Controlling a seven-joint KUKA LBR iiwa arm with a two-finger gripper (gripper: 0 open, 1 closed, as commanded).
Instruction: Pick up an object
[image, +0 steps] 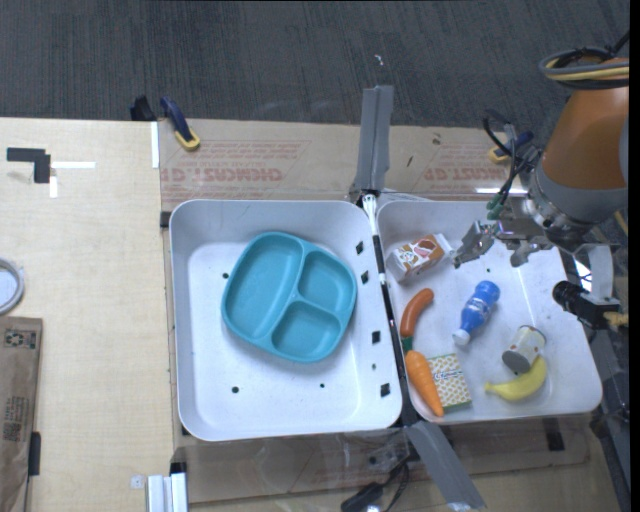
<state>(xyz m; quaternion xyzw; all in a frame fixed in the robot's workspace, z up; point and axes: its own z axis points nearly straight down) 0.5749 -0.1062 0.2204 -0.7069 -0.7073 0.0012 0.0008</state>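
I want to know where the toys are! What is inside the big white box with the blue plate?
The left bin holds a blue divided plate, its three sections bare. Whatever lies under the plate is covered.

Scattered across the right bin (580, 395): a small carton (418, 257) lying tilted near the back left corner; a sausage (415, 311) aslant just below it; a blue bottle (477, 309) with a white cap, on its side at the middle; a carrot (423, 383) along the front left, touching a patterned sponge (451, 380); a yellow banana (518, 384) curved at the front right, a small grey and white cup (521, 349) tipped just above it.
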